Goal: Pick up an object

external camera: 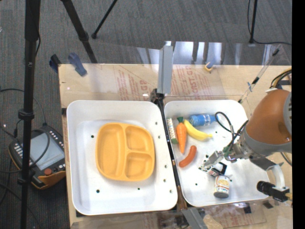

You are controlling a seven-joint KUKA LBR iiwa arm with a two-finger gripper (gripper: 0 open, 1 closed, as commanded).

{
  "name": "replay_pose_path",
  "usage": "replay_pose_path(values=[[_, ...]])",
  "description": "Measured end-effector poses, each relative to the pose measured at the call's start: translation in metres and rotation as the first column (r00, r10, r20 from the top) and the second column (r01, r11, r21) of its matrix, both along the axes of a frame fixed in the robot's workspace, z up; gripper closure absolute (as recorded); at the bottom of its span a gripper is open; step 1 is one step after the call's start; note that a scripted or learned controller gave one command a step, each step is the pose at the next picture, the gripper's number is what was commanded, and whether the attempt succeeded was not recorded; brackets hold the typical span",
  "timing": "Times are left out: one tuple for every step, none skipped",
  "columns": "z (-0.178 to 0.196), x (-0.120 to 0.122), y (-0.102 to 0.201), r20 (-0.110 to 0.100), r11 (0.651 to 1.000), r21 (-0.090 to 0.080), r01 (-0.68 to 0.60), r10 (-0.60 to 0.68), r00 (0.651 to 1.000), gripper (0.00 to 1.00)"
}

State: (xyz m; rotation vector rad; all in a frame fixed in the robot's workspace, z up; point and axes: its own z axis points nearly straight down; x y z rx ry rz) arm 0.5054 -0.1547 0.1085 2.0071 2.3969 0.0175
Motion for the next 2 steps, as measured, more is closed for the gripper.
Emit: replay_pose_path(values=[[-0.021, -0.028, 0.010, -0.019, 0.999, 0.004, -0.054, 0.054, 0.998, 0.00], [-0.021, 0.045, -0.014, -0.020, 0.998, 0.003, -0.058, 0.058, 0.998, 0.00]])
